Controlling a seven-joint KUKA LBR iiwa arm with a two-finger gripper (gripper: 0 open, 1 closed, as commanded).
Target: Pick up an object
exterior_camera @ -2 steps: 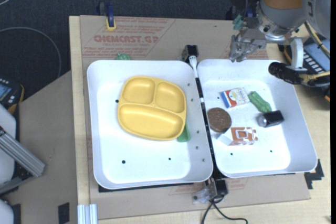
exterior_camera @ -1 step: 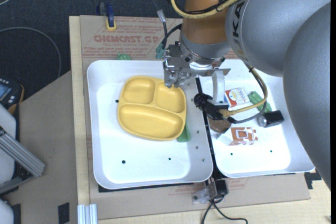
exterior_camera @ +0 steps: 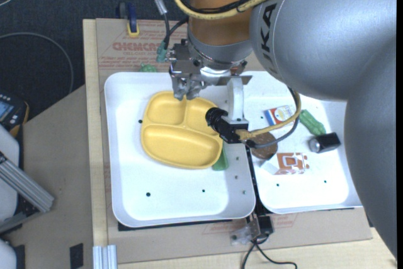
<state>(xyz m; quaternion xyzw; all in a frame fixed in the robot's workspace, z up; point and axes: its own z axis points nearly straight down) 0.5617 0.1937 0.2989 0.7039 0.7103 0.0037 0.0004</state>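
1. Yellow divided plate (exterior_camera: 179,132) lies in the left white bin (exterior_camera: 126,154); a green scrap (exterior_camera: 220,162) peeks from under its right edge
2. Gripper (exterior_camera: 182,92) sits at the plate's upper rim; whether its jaws are apart, I cannot tell
3. Right of the plate: a small card (exterior_camera: 291,162); a black block (exterior_camera: 322,142)

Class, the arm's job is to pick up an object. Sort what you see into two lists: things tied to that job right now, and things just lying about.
Tied to the job:
gripper, low over the left bin
yellow tray, right under it

Lying about, in the right bin:
green piece
black block
orange-and-white card
blue-and-white packet
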